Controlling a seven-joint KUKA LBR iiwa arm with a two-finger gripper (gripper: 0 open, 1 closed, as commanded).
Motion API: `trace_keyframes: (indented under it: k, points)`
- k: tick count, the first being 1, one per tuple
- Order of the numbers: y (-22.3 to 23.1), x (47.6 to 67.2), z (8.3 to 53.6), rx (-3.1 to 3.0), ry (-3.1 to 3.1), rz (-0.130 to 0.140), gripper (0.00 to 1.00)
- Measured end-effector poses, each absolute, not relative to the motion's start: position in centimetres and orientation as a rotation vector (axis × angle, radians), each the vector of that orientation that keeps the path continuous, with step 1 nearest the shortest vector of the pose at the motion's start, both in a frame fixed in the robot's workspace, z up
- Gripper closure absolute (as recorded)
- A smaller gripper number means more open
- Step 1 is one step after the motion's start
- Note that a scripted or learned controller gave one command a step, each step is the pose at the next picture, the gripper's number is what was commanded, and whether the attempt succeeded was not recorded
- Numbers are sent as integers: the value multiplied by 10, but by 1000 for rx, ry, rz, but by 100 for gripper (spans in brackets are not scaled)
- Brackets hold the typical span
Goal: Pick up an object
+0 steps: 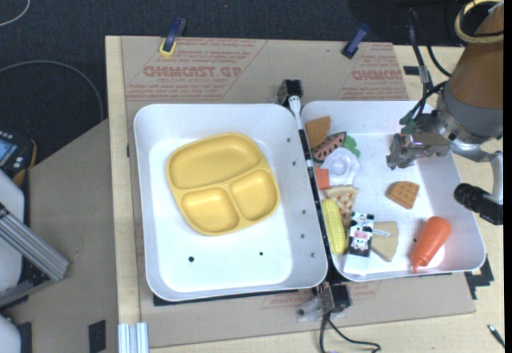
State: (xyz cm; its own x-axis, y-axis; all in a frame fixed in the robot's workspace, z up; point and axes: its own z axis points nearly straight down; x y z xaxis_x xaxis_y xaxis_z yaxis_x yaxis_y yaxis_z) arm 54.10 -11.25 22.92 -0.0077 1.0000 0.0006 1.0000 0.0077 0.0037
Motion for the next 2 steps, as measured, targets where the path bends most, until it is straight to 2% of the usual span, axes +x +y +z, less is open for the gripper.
trace_keyframes:
  k: [2]
  points:
    - [-23,582,213,2215,2225,3,100]
